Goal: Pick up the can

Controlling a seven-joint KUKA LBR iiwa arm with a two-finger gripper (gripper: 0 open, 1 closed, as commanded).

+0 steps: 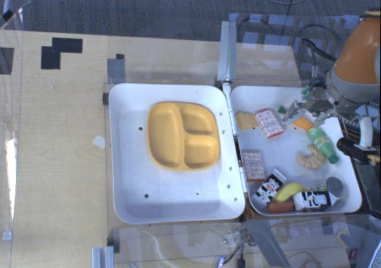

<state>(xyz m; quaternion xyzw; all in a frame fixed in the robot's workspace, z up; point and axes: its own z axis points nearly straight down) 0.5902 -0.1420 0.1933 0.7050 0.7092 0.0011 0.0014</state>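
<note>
Nearest us, along the front wall of the right bin (357, 204), we see a black-and-white carton (312, 200), a banana (288, 191), a small spotted box (268, 187) and the can (334, 186). We find the can at the bin's front right corner, its grey round top facing up, just beside the carton. Behind these lie a croissant (311, 158), a green bottle (322, 145), two red-and-white packets (269, 122) and a tan wedge at the bin's left wall. Our arm (360, 61) comes in at the right, its orange band above the bin's far right corner, wrist pointing down. We make out the tool (312, 106) over the bin's back right part, well apart from the can; we cannot tell how far it is open or whether it touches anything. On our bench (59, 142) the left bin (128, 201) holds a yellow divided tray (181, 134)
</note>
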